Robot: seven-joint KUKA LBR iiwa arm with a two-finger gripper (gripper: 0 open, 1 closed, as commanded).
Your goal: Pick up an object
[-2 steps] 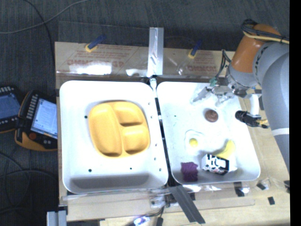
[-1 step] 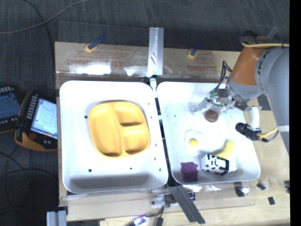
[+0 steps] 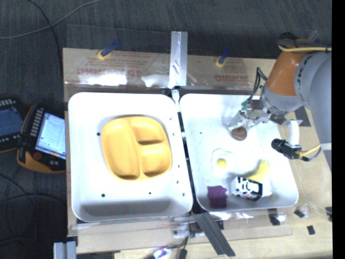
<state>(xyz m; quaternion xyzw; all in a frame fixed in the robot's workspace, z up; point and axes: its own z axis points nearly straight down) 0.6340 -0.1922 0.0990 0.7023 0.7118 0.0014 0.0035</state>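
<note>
We see the gripper [image 3: 241, 124] low in the right bin [image 3: 280, 198], just over a small brown round object [image 3: 239, 133] (whether its fingers are apart, we cannot tell). A yellow divided tray [image 3: 137, 147] lies in the left bin [image 3: 86, 198].

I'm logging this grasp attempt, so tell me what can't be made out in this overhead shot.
- Claw: too small and blurred in the camera view to tell its state, or whether it touches the brown object below it.
- Black-and-white item: too blurred to identify.
- Arm: cut off by the right edge.
- Left bin's floor: partly covered by the yellow tray.
</note>
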